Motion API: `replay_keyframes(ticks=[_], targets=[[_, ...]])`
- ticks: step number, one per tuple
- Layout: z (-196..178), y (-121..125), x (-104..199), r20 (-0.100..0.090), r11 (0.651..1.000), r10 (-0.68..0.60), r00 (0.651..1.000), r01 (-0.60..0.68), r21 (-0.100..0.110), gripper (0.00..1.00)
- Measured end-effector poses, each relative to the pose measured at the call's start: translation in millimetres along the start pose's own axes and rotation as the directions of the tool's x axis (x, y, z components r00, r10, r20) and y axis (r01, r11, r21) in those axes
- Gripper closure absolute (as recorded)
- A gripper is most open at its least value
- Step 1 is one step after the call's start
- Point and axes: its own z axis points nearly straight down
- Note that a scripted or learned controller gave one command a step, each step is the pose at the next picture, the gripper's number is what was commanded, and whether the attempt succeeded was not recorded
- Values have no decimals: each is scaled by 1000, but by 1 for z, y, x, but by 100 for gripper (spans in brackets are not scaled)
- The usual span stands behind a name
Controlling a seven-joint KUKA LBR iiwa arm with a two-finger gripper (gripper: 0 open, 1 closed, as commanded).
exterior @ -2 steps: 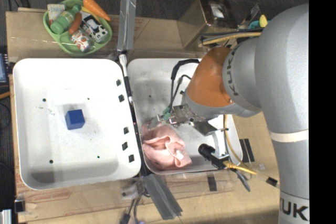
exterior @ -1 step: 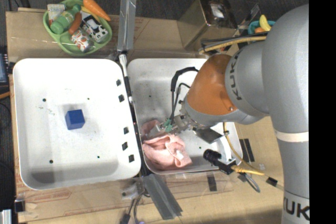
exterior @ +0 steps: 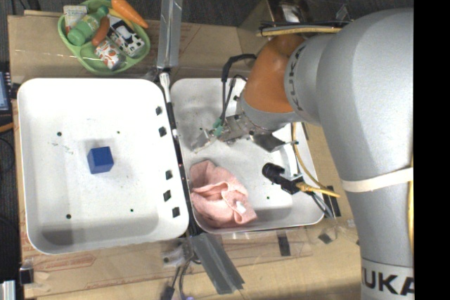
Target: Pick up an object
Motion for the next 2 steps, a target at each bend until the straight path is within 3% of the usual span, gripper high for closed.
replay_keyframes(ticks=[1,2], targets=[[1,-51,13,-1,998,64,998,-64,3,0],[-100,-22,61,0,995,-104,995,104,-2,0]])
